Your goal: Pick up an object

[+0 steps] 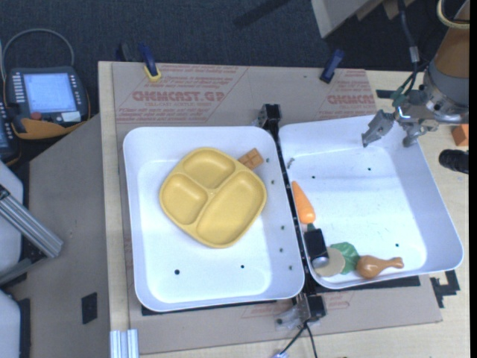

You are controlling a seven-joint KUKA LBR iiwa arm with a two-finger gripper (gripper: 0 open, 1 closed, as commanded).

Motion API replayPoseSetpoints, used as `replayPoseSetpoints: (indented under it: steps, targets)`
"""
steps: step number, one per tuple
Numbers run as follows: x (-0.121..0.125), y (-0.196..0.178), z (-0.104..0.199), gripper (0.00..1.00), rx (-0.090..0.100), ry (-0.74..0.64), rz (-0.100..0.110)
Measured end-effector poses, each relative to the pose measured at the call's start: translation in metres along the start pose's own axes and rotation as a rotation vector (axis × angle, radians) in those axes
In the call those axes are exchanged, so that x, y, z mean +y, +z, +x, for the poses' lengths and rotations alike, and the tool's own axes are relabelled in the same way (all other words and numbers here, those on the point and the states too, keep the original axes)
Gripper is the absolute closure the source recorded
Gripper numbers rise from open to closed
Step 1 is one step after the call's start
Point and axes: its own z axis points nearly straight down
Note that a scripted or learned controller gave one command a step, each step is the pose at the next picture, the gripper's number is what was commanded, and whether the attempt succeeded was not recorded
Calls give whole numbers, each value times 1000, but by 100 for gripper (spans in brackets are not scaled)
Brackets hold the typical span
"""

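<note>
Two white bins sit side by side below me. My left bin (149,274) holds a yellow divided plate (213,197). My gripper (391,130) hovers spread apart, gripping nothing, over the right bin's (417,200) far edge. Smaller still, an orange carrot (302,202) lies by the divider, a drumstick (376,264) near the front wall.

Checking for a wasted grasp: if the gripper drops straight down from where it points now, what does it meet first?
Probably bare floor of the right bin. The gripper hangs over its far corner, jaws spread, well apart from the carrot; depth is uncertain.
</note>
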Motion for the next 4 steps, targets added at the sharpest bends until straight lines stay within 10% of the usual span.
replayPoseSetpoints:
  steps: [1,4]
  targets:
    - [3,-9,1,0,-3,-3,-15]
    - [3,134,12,0,-7,-4,-19]
